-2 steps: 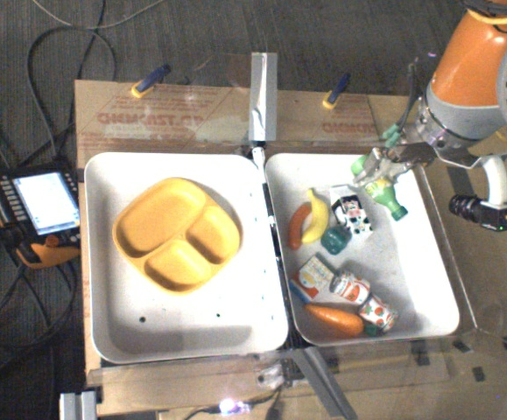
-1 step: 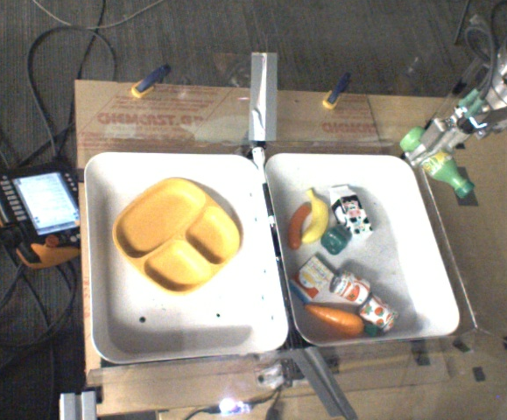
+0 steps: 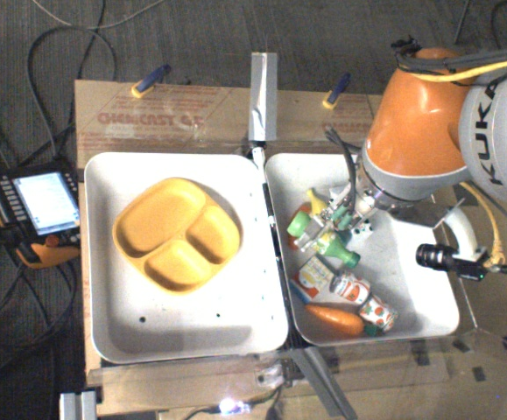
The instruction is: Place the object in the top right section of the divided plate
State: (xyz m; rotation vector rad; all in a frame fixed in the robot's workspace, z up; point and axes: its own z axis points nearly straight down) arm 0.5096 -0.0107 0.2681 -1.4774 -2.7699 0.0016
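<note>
A yellow-orange plate (image 3: 177, 233) with three sections is seen in the left bin (image 3: 104, 322), its sections bare. In the right bin (image 3: 419, 313) a cluster of small things is gathered: a green bottle (image 3: 341, 250) lying tilted, a green cap-like piece (image 3: 299, 226), a bit of yellow (image 3: 314, 201), a carrot (image 3: 334, 319) near the front wall, and a can (image 3: 367, 300) with red and white label just beside the carrot. Which of these is the task's object cannot be told; all are in the right bin, well apart from the plate.

The pincer (image 3: 345, 213) is seen low over the cluster, just above the bottle. Its fingers are small, dark and mixed in with the clutter, so how far they are parted, and whether anything is between them, cannot be told. Much of the bin's back right corner is hidden by the orange band (image 3: 415, 112) of the arm. The labels on the packets are too blurred to be read.
</note>
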